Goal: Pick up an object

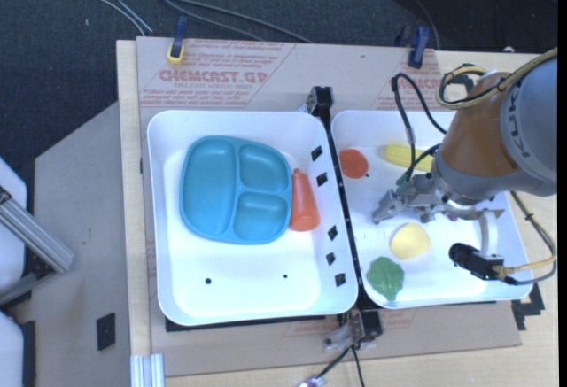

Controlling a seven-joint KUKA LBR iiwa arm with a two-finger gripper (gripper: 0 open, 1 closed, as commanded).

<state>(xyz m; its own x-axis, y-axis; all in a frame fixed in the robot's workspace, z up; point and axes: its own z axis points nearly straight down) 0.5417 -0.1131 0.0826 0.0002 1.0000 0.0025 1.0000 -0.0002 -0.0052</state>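
In the right bin (370, 130) lie an orange ball (354, 164), a yellow banana-like piece (400, 154), a pale yellow round fruit (409, 242) and a green leafy piece (386, 277). My gripper (399, 202) hangs low over the middle of this bin, just above the pale yellow fruit and below the banana piece. I see nothing held in it. The grey arm with its orange band (478, 142) covers the bin's right part. In the left bin (168, 226) a blue divided plate (235, 190) lies with an orange carrot-like piece (303, 202) against its right edge.
A black divider with clips (332, 199) runs between the two bins. Cables (416, 102) loop over the right bin's far edge, and a black connector (474, 261) sticks out near its front right. Blue clamps (177, 49) hold the board at the back.
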